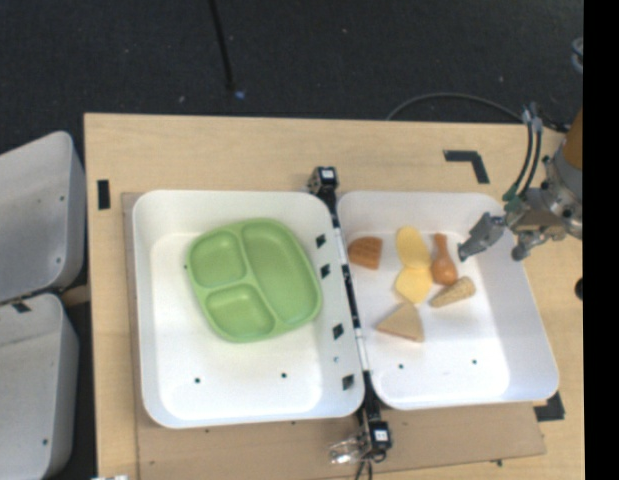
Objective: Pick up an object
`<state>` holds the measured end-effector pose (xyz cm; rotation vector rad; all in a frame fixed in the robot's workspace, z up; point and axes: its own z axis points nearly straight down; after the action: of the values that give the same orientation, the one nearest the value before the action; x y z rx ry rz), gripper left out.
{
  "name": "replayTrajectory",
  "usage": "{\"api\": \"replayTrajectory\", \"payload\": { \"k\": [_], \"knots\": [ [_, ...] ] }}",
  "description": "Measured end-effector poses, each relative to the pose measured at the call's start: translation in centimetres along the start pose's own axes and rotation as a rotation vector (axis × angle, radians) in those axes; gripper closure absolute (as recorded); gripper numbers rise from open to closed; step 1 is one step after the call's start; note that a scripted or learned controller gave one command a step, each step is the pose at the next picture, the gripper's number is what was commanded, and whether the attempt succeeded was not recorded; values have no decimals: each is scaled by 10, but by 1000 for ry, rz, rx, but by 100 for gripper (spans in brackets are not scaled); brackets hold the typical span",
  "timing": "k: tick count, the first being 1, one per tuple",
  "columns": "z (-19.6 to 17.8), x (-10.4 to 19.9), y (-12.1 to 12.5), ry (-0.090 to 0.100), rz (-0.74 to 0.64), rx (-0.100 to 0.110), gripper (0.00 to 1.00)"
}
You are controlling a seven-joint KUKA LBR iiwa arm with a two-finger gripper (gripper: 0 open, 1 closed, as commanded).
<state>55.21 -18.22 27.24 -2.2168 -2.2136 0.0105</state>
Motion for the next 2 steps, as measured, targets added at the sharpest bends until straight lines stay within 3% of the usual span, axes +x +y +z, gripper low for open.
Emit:
{"api": "replayTrajectory", "payload": {
  "k": [1,2],
  "knots": [
    [-7,0,2,-3,-3,-12,0],
    [41,-7,-4,-2,-1,-7,0]
  ]
}}
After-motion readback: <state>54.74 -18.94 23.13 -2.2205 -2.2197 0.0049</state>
